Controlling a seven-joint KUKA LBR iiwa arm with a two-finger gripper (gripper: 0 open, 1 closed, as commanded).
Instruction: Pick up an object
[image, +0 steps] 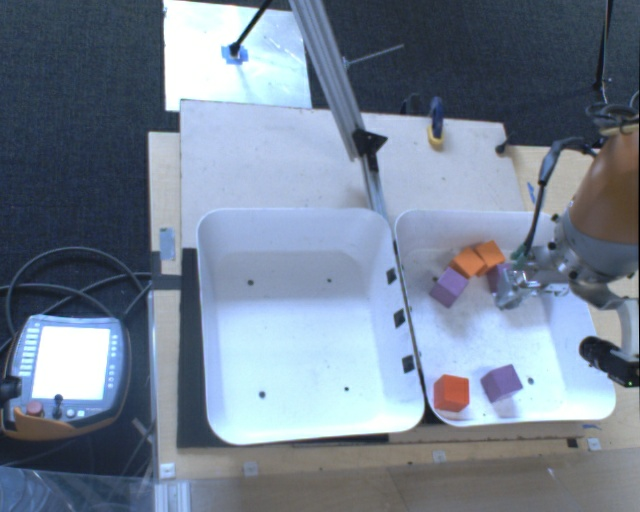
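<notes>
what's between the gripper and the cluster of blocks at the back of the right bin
Nothing visible. The gripper sits low in the right bin, right beside the orange blocks and the purple block.

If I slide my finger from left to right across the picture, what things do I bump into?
Control pad with a screen → left white bin → purple block → orange blocks → gripper → grey and orange arm.
</notes>
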